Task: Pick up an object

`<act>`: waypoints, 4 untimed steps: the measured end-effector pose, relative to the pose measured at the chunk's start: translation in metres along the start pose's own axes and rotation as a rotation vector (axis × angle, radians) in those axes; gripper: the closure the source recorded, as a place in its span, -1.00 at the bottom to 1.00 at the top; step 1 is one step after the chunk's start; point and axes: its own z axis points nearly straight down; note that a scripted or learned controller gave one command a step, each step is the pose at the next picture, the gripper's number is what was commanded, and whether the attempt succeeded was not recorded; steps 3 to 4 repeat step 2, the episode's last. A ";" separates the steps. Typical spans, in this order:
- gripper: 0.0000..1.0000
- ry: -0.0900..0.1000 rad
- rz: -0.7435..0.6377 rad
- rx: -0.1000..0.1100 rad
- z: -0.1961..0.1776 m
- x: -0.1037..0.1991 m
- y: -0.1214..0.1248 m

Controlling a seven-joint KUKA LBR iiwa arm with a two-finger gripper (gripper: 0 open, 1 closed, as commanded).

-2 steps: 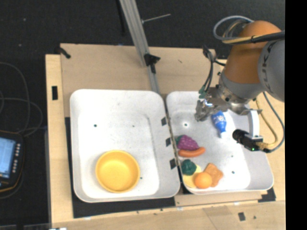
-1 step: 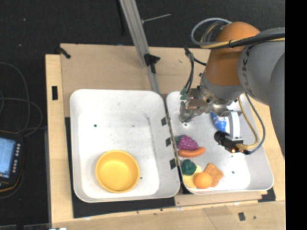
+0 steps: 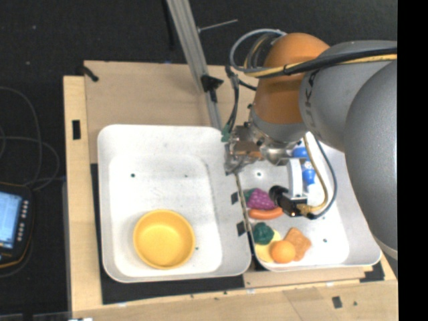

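Observation:
The right bin [image 3: 334,246] holds a cluster of toy food near its front left. There is a purple bunch of grapes [image 3: 257,197], an orange-red carrot-like piece [image 3: 265,213], a green item [image 3: 262,233], a round orange fruit [image 3: 283,252] and an orange-brown piece [image 3: 300,240]. My gripper [image 3: 237,155] hangs over the bin's far left corner, beside the divide between the bins. It sits up and to the left of the grapes, apart from them. Nothing shows in its grasp.
A yellow bowl [image 3: 164,238] sits at the front of the left bin [image 3: 134,152]. A blue and white object [image 3: 305,170] lies under the wrist, by black and tan cabling [image 3: 314,206]. A slanted metal rail [image 3: 190,45] runs down to the bins' back edge.

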 end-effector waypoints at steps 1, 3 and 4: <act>1.00 0.001 -0.001 -0.002 -0.013 0.048 -0.001; -1.00 -0.001 0.004 -0.001 -0.013 0.044 -0.001; -1.00 -0.001 0.004 -0.001 -0.013 0.044 -0.001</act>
